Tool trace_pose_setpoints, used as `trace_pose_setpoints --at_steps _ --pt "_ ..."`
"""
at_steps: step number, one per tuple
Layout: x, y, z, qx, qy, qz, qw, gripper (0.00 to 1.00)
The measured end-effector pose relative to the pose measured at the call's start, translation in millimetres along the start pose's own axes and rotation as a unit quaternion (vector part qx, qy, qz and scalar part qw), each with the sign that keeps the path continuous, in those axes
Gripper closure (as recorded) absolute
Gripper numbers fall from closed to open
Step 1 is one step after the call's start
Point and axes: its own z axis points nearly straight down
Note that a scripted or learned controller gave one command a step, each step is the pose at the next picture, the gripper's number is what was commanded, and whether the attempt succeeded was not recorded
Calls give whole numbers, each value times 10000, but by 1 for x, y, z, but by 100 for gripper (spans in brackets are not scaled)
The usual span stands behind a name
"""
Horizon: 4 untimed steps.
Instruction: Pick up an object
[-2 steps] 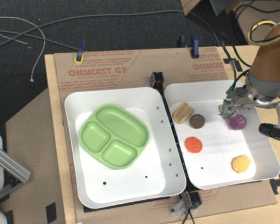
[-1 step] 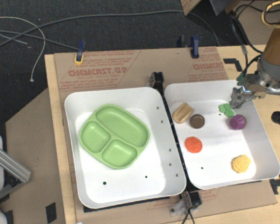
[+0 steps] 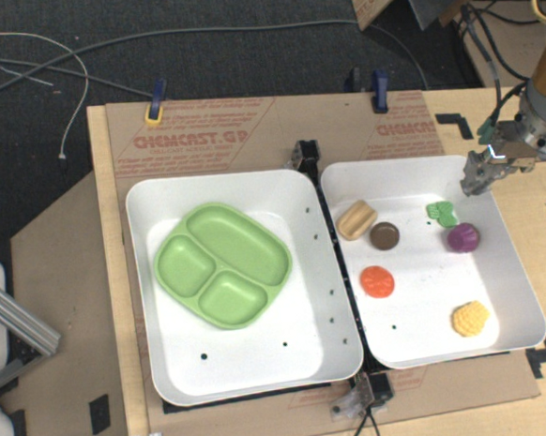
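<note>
You see the yellow corn cob (image 3: 469,318) nearest, in the right bin (image 3: 508,335), lying across the view; beyond it sit the orange ball (image 3: 378,281), purple piece (image 3: 462,237) and tan bread roll (image 3: 356,220), which slants toward the far right. Over that bin's far right rim, the gripper (image 3: 478,175) touches nothing; how wide it is parted you cannot tell. The cardboard (image 3: 248,134) beyond reads roughly "CHEMCAST GP".

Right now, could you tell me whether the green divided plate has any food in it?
Empty. The green divided plate in the left bin shows three bare compartments; the toy foods, like the orange one, lie in the right bin.
</note>
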Motion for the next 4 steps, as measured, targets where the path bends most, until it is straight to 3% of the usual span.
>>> trace_pose_setpoints --at_steps 4 --pt "212 -32 16 44 24 -28 10000 100"
